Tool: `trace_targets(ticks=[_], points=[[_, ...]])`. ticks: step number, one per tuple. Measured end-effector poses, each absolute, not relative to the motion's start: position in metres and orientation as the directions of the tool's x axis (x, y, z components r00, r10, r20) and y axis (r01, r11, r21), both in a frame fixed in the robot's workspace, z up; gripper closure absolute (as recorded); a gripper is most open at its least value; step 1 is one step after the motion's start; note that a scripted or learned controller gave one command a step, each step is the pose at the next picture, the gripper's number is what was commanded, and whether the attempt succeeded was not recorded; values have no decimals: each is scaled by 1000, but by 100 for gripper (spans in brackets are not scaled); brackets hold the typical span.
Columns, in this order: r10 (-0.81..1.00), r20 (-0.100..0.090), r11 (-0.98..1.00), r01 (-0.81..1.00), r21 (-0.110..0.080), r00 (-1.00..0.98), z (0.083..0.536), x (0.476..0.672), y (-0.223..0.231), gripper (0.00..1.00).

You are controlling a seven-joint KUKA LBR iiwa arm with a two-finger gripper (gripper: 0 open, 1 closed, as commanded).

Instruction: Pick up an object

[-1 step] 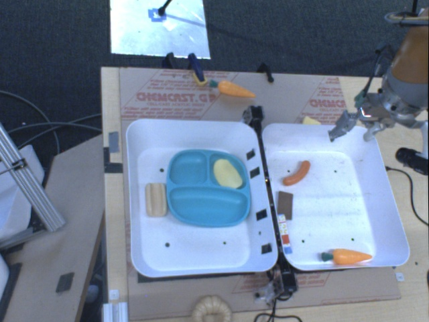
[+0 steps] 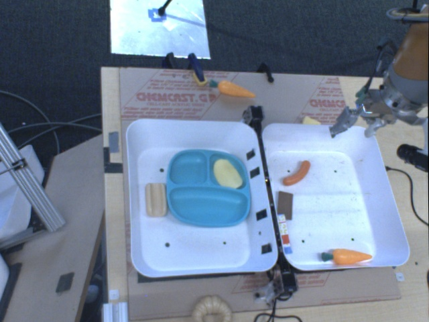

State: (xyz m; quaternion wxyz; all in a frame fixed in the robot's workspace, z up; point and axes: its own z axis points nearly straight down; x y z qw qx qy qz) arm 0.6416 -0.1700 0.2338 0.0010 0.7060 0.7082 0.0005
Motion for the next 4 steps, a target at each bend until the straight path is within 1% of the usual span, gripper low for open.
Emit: trace_targets(ticks=[1,2,3,4], points=[[1000,0,4,1000,-2,-4,172,643,-166,0],[1000,0,7,1000,-2,-7,116,652,-163,0],[1000,-1,7,1000,1,-7,84,653,-162,0],[1000,-1,9,1000,6,-9,97,655,-162,100]])
